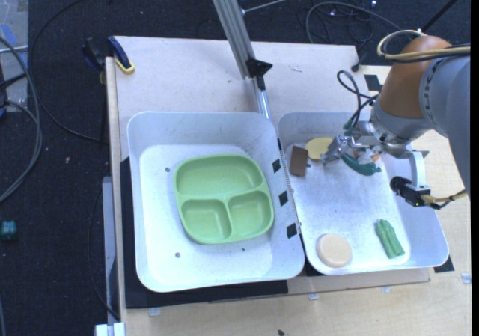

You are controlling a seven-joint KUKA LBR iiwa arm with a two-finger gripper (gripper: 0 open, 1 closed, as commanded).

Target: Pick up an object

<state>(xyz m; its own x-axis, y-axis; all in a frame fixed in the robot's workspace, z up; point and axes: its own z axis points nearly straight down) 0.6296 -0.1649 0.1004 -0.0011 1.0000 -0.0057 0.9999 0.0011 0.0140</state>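
Toys lie in the right bin [419, 252]: a brown block [298, 162] and a yellow piece [319, 147] far left, a round cream disc [334, 249] and a green stick [389, 238] near me. My claw [352, 149] hangs low beside the yellow piece, and I cannot tell what it has hold of. A green plate [223, 197] sits in the left bin [150, 252].

Green tray [223, 197] smooth matt plastic; white bins [150, 177] likely plastic; pole [228, 13] ribbed metal

No text, label, brand or number can be read anywhere.
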